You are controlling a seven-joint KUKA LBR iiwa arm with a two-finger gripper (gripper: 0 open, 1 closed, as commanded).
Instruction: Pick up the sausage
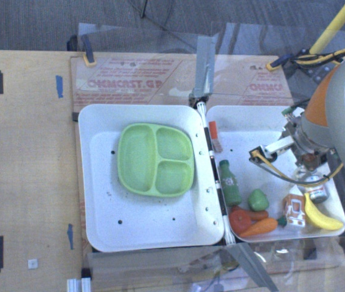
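Sausage (258,215) near front edge of right bin (245,126), between green pepper (258,199) and carrot (260,227), long axis running across the view. Jaws over bin's right half, sausage lying frontward and leftward; opening impossible to tell, nothing seen held.

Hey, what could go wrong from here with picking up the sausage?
The sausage looks wedged between the green pepper, tomato and carrot, so the tool may grab or shove a neighbour instead. The tool is also close to the can and could knock it.
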